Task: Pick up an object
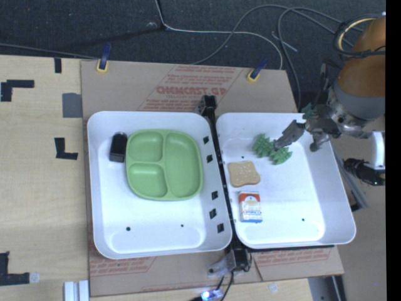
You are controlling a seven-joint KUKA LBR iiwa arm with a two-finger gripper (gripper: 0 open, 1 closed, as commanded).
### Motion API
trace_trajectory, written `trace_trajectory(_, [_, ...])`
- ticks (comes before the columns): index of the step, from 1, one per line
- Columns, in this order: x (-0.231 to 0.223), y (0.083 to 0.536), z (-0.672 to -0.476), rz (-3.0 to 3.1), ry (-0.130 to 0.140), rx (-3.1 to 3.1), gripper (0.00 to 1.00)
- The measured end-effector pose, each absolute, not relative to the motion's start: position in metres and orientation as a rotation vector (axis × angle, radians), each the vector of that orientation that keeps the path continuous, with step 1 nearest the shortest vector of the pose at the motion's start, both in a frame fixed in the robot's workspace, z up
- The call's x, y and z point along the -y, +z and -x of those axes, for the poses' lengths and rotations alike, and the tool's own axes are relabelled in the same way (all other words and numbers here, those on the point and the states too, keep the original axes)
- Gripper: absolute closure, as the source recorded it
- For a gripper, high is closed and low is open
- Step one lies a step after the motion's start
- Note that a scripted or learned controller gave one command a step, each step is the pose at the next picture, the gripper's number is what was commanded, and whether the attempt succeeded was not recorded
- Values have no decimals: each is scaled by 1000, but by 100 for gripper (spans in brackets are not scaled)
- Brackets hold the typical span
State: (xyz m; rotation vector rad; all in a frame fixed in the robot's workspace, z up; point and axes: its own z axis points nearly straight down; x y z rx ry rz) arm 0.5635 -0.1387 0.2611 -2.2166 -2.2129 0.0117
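In the right bin (326, 227), nearest the tabletop's front edge, lies a small red-and-white carton (250, 207); behind it a slice of toast (243, 174); farther back a green leafy toy (271, 149). The gripper (302, 135) hangs over that toy, its fingers spread apart and empty. A good grasp likely means descending straight, straddling the leaves, then closing. The left bin (106, 231) holds a green divided plate (165, 164) and a black block (118, 147). Cables (250, 17) trail across the dark floor beyond.
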Motion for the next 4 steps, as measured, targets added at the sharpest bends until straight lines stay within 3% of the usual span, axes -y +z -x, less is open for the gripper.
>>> trace_trajectory(1, [139,267,-566,2220,2,2222,0])
trace_trajectory(2, [135,209,-555,2217,7,2218,0])
trace_trajectory(3, [132,151,-563,2216,8,2219,0])
trace_trajectory(4, [123,103,-558,2216,7,2219,0])
